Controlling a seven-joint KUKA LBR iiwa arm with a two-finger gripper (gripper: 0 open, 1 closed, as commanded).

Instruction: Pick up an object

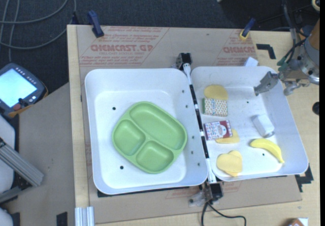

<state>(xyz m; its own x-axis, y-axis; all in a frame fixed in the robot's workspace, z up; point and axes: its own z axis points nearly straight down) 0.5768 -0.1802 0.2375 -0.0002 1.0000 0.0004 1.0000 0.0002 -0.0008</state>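
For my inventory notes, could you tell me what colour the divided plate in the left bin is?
Light green divided plate, clearest in the camera view.

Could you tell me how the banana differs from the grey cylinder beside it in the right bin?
The banana is yellow and curved; the grey cylinder is straight. The banana lies nearer the bin's front edge, the cylinder just behind it, closer to the gripper. Both lie flat in the right bin.

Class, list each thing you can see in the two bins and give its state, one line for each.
Green tray: lying flat in the left bin, nothing in its compartments.
Banana: lying on its side in the right bin.
Grey block: lying flat, beside the banana.
Red-and-white packet: lying flat.
End effector: over the right bin's far corner, holding nothing visible.
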